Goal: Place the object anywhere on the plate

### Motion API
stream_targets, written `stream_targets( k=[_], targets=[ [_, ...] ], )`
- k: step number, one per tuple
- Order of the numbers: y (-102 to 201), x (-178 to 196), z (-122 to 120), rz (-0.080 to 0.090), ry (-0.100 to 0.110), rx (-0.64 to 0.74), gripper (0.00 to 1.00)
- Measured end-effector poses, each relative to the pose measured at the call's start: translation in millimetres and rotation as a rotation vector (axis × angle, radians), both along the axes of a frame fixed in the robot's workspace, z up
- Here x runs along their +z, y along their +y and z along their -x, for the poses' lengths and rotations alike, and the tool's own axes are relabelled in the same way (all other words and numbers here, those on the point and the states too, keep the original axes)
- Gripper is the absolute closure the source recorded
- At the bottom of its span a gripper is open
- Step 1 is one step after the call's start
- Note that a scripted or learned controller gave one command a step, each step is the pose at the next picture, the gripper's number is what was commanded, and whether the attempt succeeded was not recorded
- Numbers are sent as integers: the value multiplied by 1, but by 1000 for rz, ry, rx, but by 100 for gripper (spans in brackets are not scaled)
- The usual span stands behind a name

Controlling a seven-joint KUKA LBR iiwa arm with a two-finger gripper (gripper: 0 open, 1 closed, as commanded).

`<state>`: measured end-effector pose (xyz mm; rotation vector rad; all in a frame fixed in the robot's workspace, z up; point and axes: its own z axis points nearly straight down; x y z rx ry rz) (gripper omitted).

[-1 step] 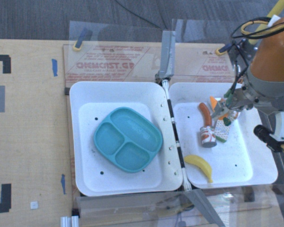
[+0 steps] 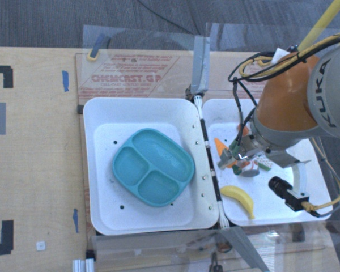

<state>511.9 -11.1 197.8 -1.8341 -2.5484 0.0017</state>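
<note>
Two fingers (image 2: 233,156) low beside an orange carrot (image 2: 220,147), spread unclear.

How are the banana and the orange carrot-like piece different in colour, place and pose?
The banana is yellow; the carrot-like piece is orange. The banana lies near the right bin's front edge, apart from the gripper; the orange piece lies further back, right beside it. The banana looks longer and curved, the orange piece short and pointed. Both lie in the right bin.
</note>
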Motion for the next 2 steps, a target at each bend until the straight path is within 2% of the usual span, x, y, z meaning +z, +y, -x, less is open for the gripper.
stream_targets(
  k=[1, 2],
  targets=[
    [99, -14, -13, 1, -3, -99, 100],
    [98, -14, -13, 1, -4, -99, 0]
  ],
)
